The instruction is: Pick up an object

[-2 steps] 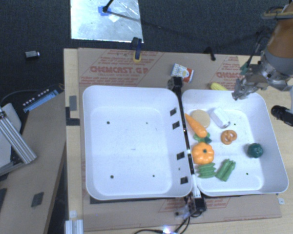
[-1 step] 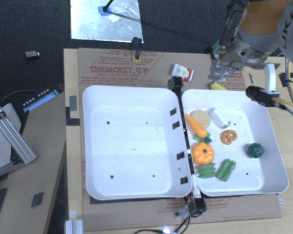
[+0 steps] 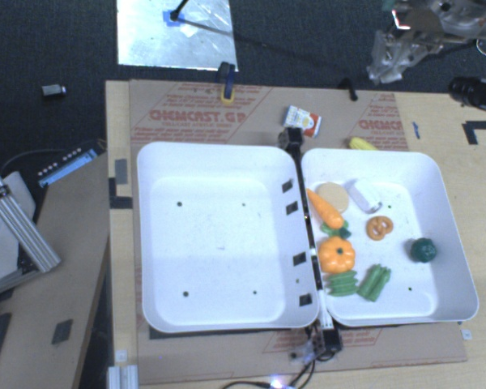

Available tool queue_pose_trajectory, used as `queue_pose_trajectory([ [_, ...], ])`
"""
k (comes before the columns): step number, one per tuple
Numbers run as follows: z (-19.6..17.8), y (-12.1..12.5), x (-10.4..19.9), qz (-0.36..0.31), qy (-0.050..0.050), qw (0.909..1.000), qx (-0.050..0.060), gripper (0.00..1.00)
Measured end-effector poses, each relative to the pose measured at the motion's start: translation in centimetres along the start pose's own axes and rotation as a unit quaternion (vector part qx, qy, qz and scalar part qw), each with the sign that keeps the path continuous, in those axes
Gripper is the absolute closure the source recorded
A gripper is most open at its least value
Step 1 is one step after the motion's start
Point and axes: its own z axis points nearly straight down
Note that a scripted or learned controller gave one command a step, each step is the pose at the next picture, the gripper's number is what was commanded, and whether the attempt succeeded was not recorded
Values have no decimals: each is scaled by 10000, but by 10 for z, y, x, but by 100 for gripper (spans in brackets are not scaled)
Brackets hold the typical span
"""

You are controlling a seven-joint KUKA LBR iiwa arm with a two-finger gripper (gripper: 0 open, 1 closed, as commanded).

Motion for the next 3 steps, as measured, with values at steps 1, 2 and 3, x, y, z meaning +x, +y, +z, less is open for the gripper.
queue_pose_trajectory([
  [1, 107, -105, 33, 14, -2, 9998, 173, 100],
  [2, 109, -83, 67, 18, -8, 10000, 90, 100],
  [3, 107, -71, 106, 13, -3, 10000, 88, 100],
])
